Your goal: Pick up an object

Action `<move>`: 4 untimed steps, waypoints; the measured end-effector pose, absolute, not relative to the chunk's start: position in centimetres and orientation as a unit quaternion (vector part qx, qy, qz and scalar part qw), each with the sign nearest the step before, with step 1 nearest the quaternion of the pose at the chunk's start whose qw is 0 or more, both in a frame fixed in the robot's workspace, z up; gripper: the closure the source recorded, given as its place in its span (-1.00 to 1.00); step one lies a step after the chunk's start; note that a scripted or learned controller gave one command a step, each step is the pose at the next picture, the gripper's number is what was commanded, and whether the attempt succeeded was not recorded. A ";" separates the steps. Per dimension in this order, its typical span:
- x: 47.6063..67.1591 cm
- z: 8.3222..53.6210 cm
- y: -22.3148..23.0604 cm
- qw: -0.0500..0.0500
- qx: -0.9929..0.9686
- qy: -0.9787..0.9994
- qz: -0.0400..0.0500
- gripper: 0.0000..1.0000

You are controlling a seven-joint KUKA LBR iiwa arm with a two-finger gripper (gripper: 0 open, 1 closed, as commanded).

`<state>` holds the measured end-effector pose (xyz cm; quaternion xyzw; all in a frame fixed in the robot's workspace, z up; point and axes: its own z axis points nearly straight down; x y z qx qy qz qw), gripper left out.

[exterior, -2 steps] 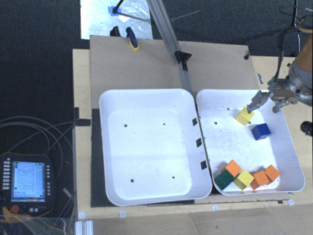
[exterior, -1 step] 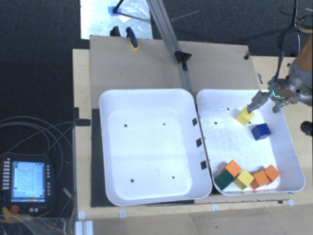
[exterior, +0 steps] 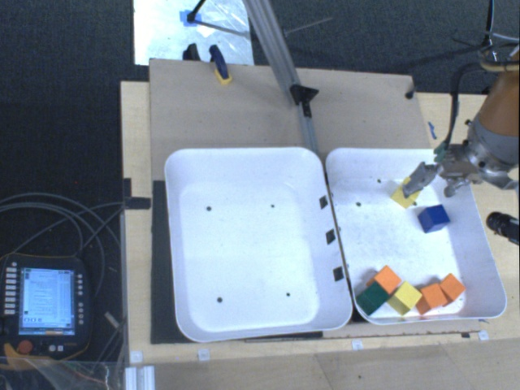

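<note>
My gripper (exterior: 432, 185) hangs over the upper right part of the right bin (exterior: 479, 242), at the end of the grey arm with its orange band. It looks open, its two fingers spread apart. A yellow block (exterior: 403, 195) lies right at the tip of the left finger (exterior: 418, 177), not between the two. A blue block (exterior: 433, 218) sits on the bin floor just below the gripper. Along the bin's front edge lies a cluster: an orange block (exterior: 387, 279), a green block (exterior: 372, 298), a yellow block (exterior: 404, 298) and two more orange blocks (exterior: 441, 292).
The left bin (exterior: 244, 242) stands beside the right one, with black clips on the shared rim (exterior: 331, 236). A slanted metal rod (exterior: 276, 39) crosses the back of the bench. A teach pendant (exterior: 45, 303) with cables lies on the floor at left.
</note>
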<state>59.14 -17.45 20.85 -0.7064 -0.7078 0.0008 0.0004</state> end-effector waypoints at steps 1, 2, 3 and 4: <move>59.0 14.6 -17.6 0.001 -0.706 -0.708 0.001 -1.00; 59.1 10.5 -17.5 0.000 -0.706 -0.708 0.000 -1.00; 59.2 11.8 -17.6 -0.002 -0.705 -0.709 -0.001 1.00; 59.4 18.2 -18.1 -0.004 -0.706 -0.708 -0.002 1.00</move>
